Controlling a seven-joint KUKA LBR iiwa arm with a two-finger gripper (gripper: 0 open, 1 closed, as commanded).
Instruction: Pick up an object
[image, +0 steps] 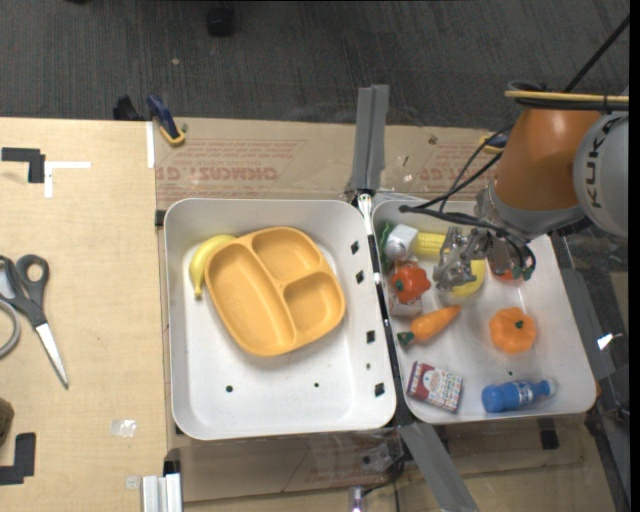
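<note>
Toy lemon, smooth yellow plastic, lies in the right bin at mid-right of frame, under the metal gripper; its grip state cannot be told.

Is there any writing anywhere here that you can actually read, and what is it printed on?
"KU": large black letters on the grey arm, cut off at the picture's edge.
Red lettering on the cardboard sheet behind the bins: upside down and too blurred to read.
Print on the small red and white carton: too small to read.
Label on the blue bottle: unreadable.
</note>
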